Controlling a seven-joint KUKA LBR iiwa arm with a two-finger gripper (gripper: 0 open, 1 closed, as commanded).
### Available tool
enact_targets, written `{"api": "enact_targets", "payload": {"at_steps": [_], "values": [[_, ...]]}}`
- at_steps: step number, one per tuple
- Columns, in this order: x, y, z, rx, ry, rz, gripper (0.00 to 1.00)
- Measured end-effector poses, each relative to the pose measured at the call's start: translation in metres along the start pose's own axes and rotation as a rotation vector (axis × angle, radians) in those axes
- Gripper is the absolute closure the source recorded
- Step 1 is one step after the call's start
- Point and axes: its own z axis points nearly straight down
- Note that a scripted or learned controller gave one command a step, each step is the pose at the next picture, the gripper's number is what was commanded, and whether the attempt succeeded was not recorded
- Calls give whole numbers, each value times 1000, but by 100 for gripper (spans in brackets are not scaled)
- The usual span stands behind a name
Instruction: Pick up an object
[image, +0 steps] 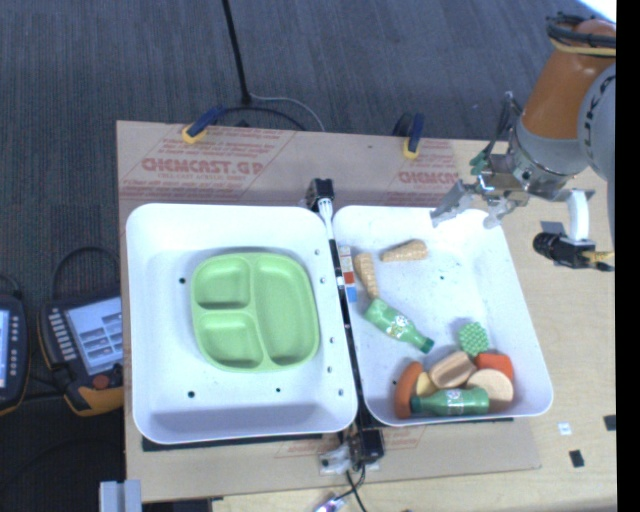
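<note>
The claw (468, 208) hangs spread wide and empty over the right bin's (527, 300) far edge; the bread roll (404, 251) lies just near-left, lengthwise left-right.

My arm (580, 90) runs off the right and top edges — only the orange band and wrist show. Handheld device (8, 360) at far left is cut by the edge; its screen too small to read. Pile in the right bin's (520, 300) near corner: bread pieces (470, 372) overlap, a green bottle (450, 402) lies across them, an orange piece (404, 390) is half hidden behind — kind unclear. Board print (200, 165) is blurred, partly under the left bin (140, 300).
</note>
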Motion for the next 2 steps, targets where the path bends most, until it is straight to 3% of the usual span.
{"api": "enact_targets", "payload": {"at_steps": [1,2], "values": [[59,-71,64,3,1,-43,0],[71,-107,111,-16,4,-82,0]]}}
